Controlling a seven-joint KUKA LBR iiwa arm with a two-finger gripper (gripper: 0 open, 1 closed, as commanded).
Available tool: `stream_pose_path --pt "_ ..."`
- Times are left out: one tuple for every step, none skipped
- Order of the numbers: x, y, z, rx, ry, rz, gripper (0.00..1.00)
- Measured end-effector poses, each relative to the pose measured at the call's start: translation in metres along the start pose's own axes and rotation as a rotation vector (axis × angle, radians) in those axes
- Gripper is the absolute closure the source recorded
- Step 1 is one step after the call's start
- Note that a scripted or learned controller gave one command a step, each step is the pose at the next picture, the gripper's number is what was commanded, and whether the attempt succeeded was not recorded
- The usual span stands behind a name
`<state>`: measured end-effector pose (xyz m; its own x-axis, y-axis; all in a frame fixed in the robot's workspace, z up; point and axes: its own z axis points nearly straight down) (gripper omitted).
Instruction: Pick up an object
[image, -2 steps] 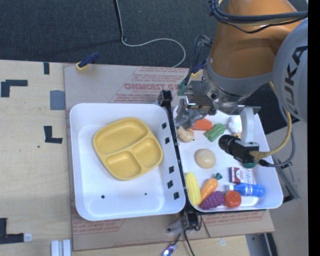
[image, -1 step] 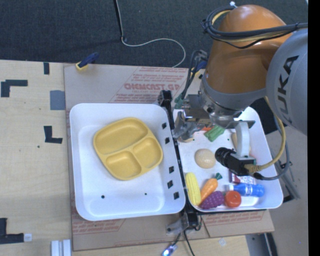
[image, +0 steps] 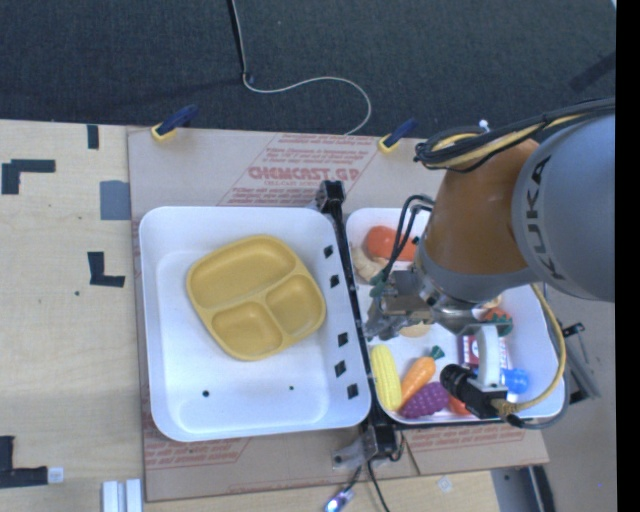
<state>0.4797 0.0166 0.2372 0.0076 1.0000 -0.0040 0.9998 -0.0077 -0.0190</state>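
Several toy foods crowd the right bin's (image: 548, 330) near end: a corn cob (image: 385, 375), a carrot (image: 418, 376) and purple grapes (image: 427, 401). Just beyond them the gripper (image: 398, 312) hangs low over the bin; whether it is open or closed cannot be told. This looks like the reach-and-descend step, so next it must settle squarely over one piece, the corn lying closest.

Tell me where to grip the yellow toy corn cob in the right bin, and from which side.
Grip the yellow toy corn cob across its narrow middle, coming straight down from above. It lies flat and lengthwise along the right white bin's left wall, so the long sides are probably the best to pinch; the orange toy carrot crowds its right side.
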Motion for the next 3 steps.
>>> stream_pose_path --pt "0.092 0.044 -0.157 -0.034 0.008 -0.018 1.00" --pt "0.121 -0.002 -0.033 0.000 0.000 -0.012 1.00" --pt "0.119 0.001 -0.048 -0.008 0.001 -0.010 1.00"
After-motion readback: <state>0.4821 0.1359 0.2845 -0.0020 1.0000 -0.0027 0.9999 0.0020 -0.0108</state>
